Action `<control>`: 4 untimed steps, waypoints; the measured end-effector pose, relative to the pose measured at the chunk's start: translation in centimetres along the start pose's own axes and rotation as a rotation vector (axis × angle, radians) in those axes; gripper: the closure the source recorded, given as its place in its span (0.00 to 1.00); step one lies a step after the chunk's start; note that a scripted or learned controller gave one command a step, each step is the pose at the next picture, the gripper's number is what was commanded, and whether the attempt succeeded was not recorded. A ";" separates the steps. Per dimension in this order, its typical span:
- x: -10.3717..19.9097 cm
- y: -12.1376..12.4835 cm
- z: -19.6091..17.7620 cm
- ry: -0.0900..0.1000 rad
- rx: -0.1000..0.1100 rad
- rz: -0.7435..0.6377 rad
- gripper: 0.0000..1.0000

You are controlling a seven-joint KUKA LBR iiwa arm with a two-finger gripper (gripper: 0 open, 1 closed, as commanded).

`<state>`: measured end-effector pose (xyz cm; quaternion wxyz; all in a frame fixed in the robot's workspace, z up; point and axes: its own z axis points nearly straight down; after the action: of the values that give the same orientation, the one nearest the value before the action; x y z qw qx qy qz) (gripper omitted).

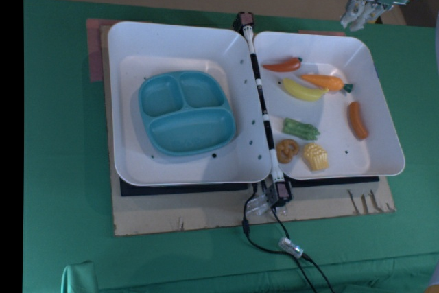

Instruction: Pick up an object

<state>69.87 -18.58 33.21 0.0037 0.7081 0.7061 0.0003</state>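
The right bin holds several toy foods: a red chili pepper, a yellow banana, an orange carrot, a sausage, a green pickle-like piece, a pretzel and a yellow corn piece. My gripper hangs at the top right, above the far edge of the right bin, well clear of the foods. Nothing shows between its fingers.
The left bin holds a teal three-compartment plate. A black-and-white divider bar runs between the bins. Cables trail off the front. Cardboard and green cloth surround the bins.
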 end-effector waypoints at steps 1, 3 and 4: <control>5.9 0.2 -2.2 0.001 -0.001 0.000 1.00; 4.3 0.2 -4.7 0.001 -0.001 0.001 1.00; 9.5 0.2 -5.7 0.003 0.001 0.000 1.00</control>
<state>70.05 -9.07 38.86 0.0025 0.7081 0.7061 0.0010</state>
